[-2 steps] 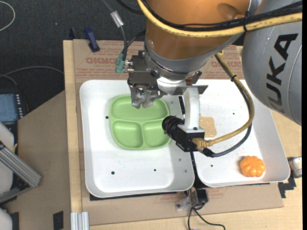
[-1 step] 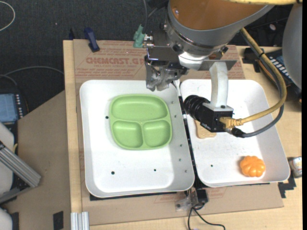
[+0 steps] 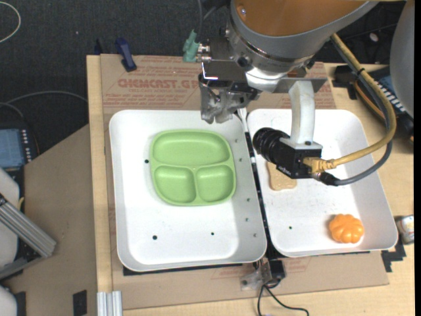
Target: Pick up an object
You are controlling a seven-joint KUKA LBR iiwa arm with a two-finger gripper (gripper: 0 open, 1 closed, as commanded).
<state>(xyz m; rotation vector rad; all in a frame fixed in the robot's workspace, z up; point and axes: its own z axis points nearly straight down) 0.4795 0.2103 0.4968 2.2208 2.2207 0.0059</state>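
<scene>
A green divided plate (image 3: 193,166) lies in the left bin (image 3: 131,196), its three compartments bare. In the right bin (image 3: 368,176), an orange pumpkin-shaped toy (image 3: 346,229) sits near the front right corner. A flat tan piece (image 3: 283,182) lies near that bin's left wall, partly hidden under a black device. My gripper (image 3: 220,109) hangs over the back edge of the left bin, just beyond the plate's far right corner, with nothing visibly in it.
A black cylindrical device (image 3: 281,153) on a white bracket hangs from the wrist over the right bin, with a yellow cable (image 3: 368,151) looping to the right. The grey and orange arm (image 3: 296,12) covers the top centre. A cardboard sheet (image 3: 158,81) lies under both bins.
</scene>
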